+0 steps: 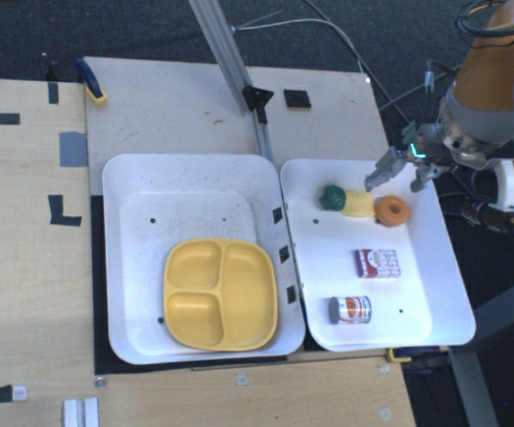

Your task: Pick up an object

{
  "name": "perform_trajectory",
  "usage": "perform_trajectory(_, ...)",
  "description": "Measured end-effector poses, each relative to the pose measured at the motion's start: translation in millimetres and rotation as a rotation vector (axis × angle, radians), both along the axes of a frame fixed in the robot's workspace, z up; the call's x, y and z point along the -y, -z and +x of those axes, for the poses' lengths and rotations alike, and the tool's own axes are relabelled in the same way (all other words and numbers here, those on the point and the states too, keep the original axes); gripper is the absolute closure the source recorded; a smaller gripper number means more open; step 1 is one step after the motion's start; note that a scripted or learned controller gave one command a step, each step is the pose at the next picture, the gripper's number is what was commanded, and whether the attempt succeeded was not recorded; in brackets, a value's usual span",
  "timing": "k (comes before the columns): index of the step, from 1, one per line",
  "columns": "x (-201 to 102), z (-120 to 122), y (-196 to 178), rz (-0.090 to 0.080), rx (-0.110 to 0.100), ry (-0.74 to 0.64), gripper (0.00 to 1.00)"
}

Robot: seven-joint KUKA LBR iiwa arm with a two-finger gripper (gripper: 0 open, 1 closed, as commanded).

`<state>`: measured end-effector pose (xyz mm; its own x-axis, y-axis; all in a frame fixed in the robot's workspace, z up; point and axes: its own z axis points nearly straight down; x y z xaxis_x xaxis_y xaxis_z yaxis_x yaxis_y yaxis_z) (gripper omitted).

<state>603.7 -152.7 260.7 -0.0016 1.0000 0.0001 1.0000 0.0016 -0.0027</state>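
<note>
Just below open claw (pixel 400 173): doughnut (pixel 391 211).

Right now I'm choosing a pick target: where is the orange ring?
The orange ring lies in the right bin, near its far edge, just right of the yellow piece and below the gripper.

Five small objects in right bin (pixel 444 265)

Green ball (pixel 333 197), yellow piece (pixel 358 205), orange ring (pixel 391 211) toward twelve o'clock; red-white packet (pixel 377 263) central; can (pixel 351 310) lying toward six.
</note>
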Motion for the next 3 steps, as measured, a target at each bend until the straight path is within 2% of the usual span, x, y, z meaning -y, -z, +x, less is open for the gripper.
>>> perform_trajectory(1, 0, 0, -1, 0.000, 0.002, 0.000, 0.00)
perform_trajectory(3, -9, 8, 92, 0.000, -0.003, -0.001, 0.00)
